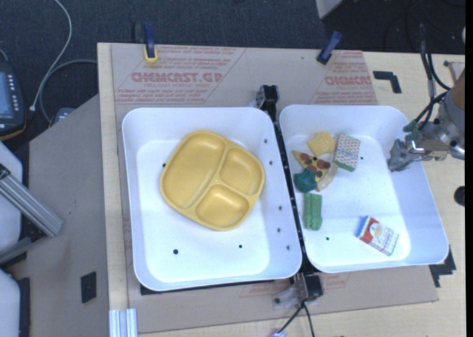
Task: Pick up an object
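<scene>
Approach step: gripper at right bin rim, finger state unclear. Next: reach left to small carton.

A robotics lab: clamped bench board, loose cables.

Fixed overhead camera, slanted down, both bins framed
</scene>
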Robot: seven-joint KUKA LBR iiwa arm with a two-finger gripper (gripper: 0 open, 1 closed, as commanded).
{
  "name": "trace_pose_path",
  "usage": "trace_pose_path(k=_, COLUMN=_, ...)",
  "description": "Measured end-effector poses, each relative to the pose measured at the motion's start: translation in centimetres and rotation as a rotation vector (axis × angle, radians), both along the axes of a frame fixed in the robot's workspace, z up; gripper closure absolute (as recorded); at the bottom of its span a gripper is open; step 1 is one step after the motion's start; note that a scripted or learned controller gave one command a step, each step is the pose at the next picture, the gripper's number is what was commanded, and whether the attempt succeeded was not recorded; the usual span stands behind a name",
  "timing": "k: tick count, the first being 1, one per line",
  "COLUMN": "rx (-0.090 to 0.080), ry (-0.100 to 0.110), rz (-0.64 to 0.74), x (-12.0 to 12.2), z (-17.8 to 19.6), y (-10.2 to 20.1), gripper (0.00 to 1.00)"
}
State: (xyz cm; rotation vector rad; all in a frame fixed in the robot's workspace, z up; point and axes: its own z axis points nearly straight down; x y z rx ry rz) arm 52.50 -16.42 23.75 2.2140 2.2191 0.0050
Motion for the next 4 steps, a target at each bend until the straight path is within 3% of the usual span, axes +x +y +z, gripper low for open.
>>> trace_pose_path(k=1, rx=0.003, ry=0.004, rz=0.005, x=2.0, z=0.4, y=5.8, gripper=1.0)
trace_pose_path(k=2, rx=0.005, ry=0.009, rz=0.003, x=2.2, z=-0.4, y=10.7, gripper=1.0)
trace_pose_path(k=4, rx=0.004, ry=0.004, rz=0.004, x=6.0, z=-0.2, y=21.3, gripper=1.0)
